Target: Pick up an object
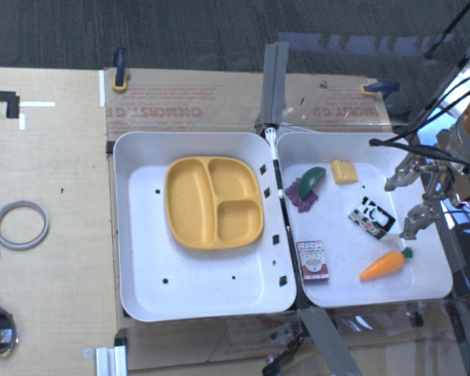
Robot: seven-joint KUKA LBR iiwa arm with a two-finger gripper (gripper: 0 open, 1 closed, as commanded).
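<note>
Carrot (381,265) lies slantwise in the right bin (435,292), green tip toward the spread, empty tool (407,204).

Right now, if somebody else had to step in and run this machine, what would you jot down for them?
Gripper: open, holding nothing, poised over the right edge of the right bin.
Right bin holds: toy carrot just below the gripper, black-and-white packet, small red-and-white box, yellow block, green piece and purple piece near the divider.
Left bin: yellow divided plate.
Done: nothing picked yet.
Left: close on one object and lift it; the carrot looks nearest.
</note>
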